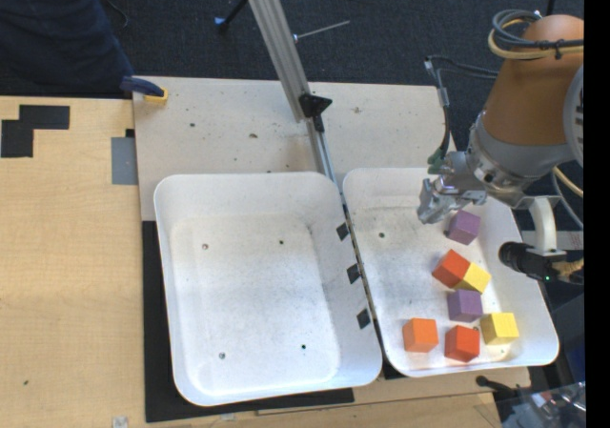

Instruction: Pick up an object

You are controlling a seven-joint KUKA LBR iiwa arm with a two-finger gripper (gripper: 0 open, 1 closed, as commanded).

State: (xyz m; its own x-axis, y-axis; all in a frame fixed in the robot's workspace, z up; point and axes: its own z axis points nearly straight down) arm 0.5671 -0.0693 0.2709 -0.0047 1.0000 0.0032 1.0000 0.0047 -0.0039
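The right bin (391, 254) holds several small blocks. A purple block (464, 226) lies near its far right side. An orange-red block (451, 269) touches a yellow block (476, 278). Nearer the front sit a second purple block (464, 303), a second yellow block (499, 327), an orange block (419, 335) and a red block (462, 342). My gripper (437, 202) hangs over the far part of the right bin, just left of the upper purple block. I see nothing held by it.
The left bin (257, 283) lies beside the right one, with black clips (351, 272) along the shared edge. A slanted aluminium rail (286, 54) rises behind the bins. Wooden bench surface (67, 254) extends to the left.
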